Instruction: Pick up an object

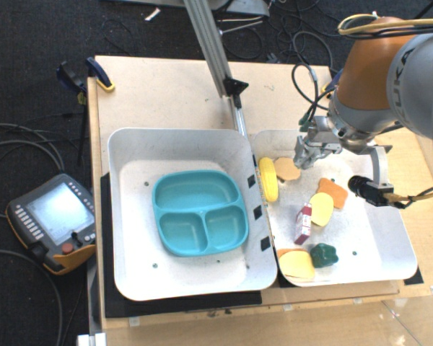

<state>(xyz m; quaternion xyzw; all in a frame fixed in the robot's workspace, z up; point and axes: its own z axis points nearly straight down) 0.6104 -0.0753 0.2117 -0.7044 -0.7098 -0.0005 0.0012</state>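
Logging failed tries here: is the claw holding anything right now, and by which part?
It cannot be told. The claw sits low over the right bin, at the tan piece, but no thing visibly sits in its grip.

Bright, even overhead light falls on the pale wooden bench (166, 96), washing out the two shallow white bins (130, 157), shadows stay soft, and the picture looks slightly grainy throughout.

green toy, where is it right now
In the camera view the green toy lies in the right bin, near its front edge, just right of a yellow piece.
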